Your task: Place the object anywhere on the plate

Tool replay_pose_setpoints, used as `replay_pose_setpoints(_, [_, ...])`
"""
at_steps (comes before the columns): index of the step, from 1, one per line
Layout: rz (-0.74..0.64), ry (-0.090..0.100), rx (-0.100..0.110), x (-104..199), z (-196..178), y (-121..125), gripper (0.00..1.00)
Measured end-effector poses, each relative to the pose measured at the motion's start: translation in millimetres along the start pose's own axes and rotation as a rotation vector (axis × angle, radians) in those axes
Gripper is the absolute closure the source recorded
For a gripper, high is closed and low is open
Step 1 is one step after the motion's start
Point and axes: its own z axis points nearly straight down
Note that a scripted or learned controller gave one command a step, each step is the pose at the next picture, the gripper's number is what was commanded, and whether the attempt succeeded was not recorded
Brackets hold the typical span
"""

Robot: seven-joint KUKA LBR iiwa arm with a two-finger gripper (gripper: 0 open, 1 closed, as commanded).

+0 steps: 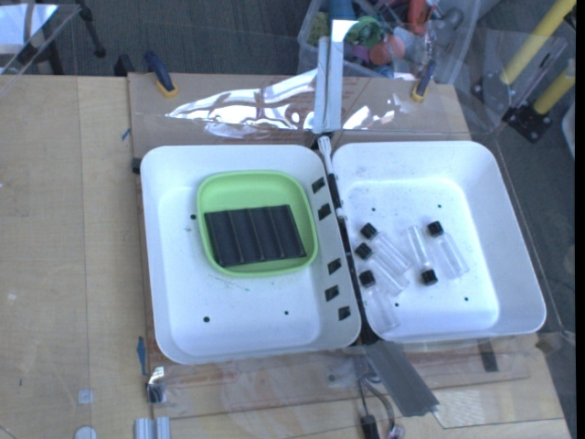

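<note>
One thing you cannot tell: whether the pincer is released or clenched. Several clear vials (395, 256) with black caps lie scattered on their sides in the right bin (512, 208), some touching. They look light, rigid and slick, and likely to roll; take one across the middle of its body, jaws square to its length. The green plate (256, 181) sits in the left bin (174, 245), a black ribbed slab (254, 236) covering most of it.
</note>
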Motion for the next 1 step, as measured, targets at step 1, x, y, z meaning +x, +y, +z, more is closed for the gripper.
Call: replay_pose_setpoints(1, [0.013,0.001,0.001,0.5,0.0,0.7,0.0])
